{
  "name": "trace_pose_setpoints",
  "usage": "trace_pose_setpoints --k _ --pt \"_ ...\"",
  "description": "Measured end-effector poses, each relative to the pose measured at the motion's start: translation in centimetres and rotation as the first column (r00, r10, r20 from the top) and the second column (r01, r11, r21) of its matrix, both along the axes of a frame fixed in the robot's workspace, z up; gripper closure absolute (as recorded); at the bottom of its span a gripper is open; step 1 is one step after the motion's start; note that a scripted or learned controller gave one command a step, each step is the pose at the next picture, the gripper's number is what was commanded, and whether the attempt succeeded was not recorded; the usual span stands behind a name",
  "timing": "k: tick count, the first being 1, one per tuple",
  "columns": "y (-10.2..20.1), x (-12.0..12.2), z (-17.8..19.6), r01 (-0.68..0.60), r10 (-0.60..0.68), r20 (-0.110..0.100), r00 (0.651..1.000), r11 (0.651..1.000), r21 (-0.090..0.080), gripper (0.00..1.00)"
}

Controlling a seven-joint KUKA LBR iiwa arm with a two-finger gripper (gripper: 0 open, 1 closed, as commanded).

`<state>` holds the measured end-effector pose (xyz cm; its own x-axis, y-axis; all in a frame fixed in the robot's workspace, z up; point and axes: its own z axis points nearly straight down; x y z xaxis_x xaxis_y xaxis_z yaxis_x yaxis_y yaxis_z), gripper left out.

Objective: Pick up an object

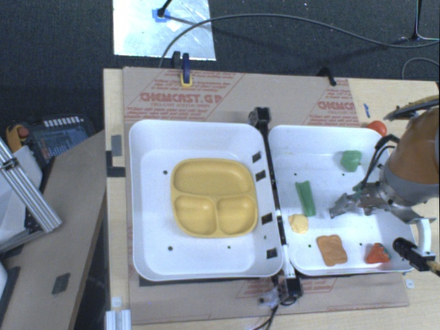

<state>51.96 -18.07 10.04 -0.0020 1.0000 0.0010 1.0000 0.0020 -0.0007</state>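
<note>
The right bin (323,150) holds several small objects. A long green piece (304,198) lies near its left side, and a small green block (351,159) sits toward the back. Close to the front left corner are a pale yellow lump (298,223) and a brown toast-like slab (332,249). A red piece (377,254) rests at the front right. My gripper (339,206) hangs low over the middle of this bin, just right of the long green piece and above the slab. Nothing shows in its grasp.
The left bin (151,184) carries a yellow divided plate (213,196). A black divider with clips (269,184) runs between the bins. An orange-red object (376,126) sits at the right bin's back rim. The arm's grey and orange body (416,167) covers the bin's right side.
</note>
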Motion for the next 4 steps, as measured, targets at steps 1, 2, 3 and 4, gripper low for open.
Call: trace_pose_setpoints --k 1,2,3,4 --pt "-0.1 0.1 1.2 0.0 0.0 0.004 1.0 1.0 -0.002 1.0" --pt "0.0 0.0 5.6 -0.002 0.002 0.006 1.0 1.0 -0.003 1.0" --pt "-1.0 -0.4 11.0 -0.001 0.001 0.008 1.0 1.0 -0.004 1.0" --pt "-1.0 -0.2 16.5 -0.003 0.003 0.009 1.0 1.0 -0.004 1.0"
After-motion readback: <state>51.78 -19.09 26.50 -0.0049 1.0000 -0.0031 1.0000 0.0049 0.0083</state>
